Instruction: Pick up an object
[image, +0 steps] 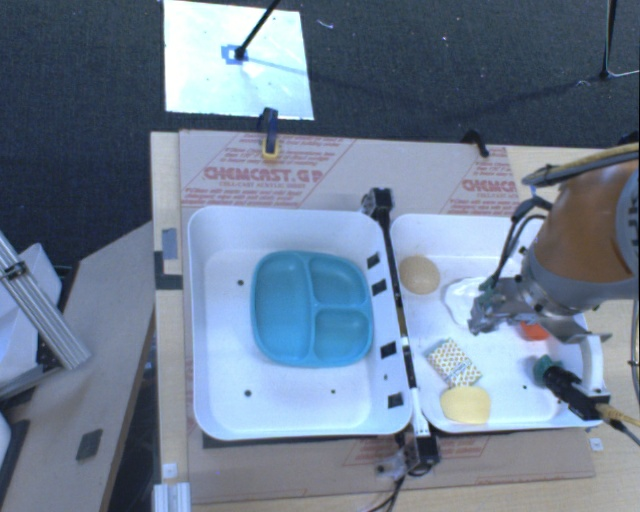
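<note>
Patterned flat packet (453, 362) in right bin (430, 235), long axis slanting upper-left to lower-right, claw (484, 314) state unclear.

Red "CHEMCAST GP" print on the brown protective sheet (300, 165) behind the bins, repeated partly at right

Dark carpeted floor (80, 110) fills the upper part of the frame. A pale square sheet (238, 60) lies on it at upper centre. The tan surface (165, 190) carries a printed cardboard sheet (330, 165). An aluminium rail (35, 305) slants at left edge.
</note>
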